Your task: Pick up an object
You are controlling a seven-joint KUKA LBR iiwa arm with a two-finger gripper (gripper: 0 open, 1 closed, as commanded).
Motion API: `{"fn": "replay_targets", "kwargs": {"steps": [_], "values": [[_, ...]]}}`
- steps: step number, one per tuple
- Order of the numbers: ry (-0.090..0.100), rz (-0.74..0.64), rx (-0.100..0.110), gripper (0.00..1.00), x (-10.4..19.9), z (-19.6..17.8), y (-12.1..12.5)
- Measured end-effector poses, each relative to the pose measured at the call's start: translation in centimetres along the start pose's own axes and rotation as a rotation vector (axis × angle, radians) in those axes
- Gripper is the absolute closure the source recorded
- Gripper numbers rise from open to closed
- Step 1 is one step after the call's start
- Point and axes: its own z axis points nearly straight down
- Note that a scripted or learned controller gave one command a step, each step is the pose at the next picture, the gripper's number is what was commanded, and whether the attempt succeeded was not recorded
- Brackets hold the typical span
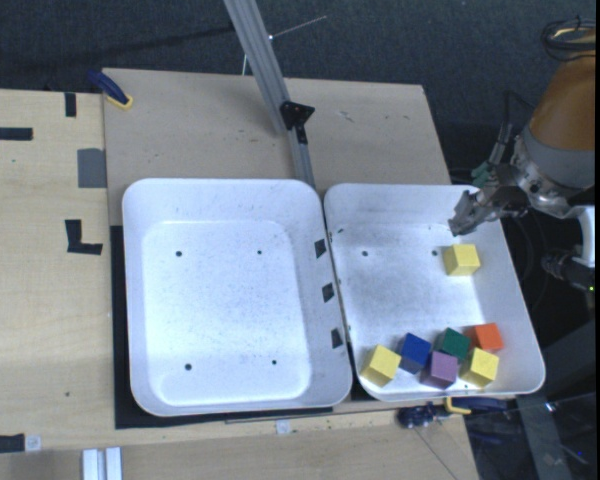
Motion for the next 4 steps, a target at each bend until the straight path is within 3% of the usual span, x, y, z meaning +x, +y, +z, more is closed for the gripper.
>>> {"fn": "replay_targets", "kwargs": {"steps": [3, 4], "values": [[0.0, -0.001, 0.003, 1.0, 17.5, 1.6, 0.5], [0.0, 0.0, 0.002, 1.0, 22.2, 3.1, 2.6]]}}
